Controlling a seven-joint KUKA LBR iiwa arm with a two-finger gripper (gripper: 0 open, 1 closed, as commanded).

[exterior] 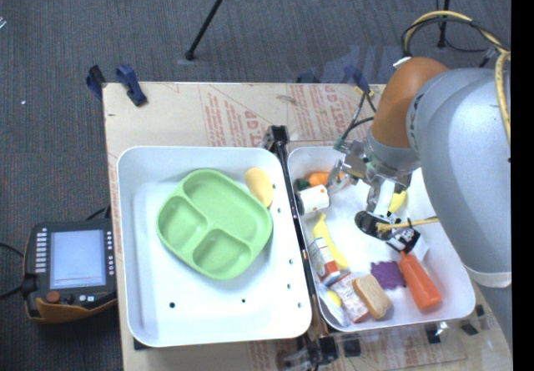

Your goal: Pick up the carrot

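The carrot (pixel 318 178) is short and orange, with a green top at its left end. It lies on its side in the right bin's (pixel 355 242) far-left corner.

Grey arm (pixel 467 152) reaches in from right; orange band (pixel 405 98) uppermost; hand (pixel 381 197) points downward, low.

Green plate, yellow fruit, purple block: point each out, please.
Green plate (pixel 210 223): camera view, the middle where its compartments meet.
Yellow fruit (pixel 259 186): camera view, middle of its skin.
Purple block (pixel 385 273): camera view, middle of its top.
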